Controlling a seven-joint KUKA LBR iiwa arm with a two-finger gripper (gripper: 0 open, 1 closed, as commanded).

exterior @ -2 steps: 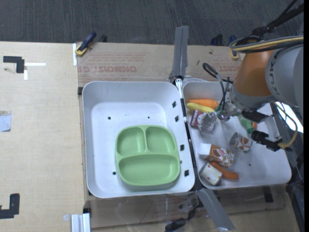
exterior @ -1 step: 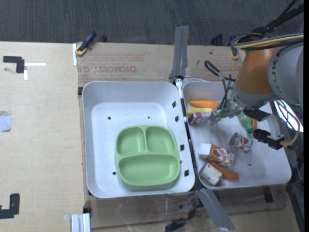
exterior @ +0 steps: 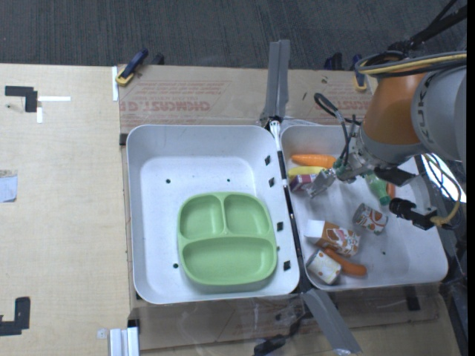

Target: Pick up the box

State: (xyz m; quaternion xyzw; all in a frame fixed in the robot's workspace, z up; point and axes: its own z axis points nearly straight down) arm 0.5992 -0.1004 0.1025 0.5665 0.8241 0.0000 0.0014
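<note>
A small box (exterior: 342,239) with an orange and white print lies in the right bin (exterior: 415,262), near its front. My gripper (exterior: 322,183) hangs over the back left part of that bin, beside a yellow item (exterior: 303,173) and just in front of an orange carrot (exterior: 313,159). The gripper is well behind the box and to its left, not touching it. Nothing of the box is between its tips.
A green divided plate (exterior: 225,239) sits in the left bin (exterior: 148,199). Around the box lie a small can (exterior: 369,219), a white piece (exterior: 313,229), a brown and white packet (exterior: 324,267), a second carrot (exterior: 350,268) and a green item (exterior: 381,192).
</note>
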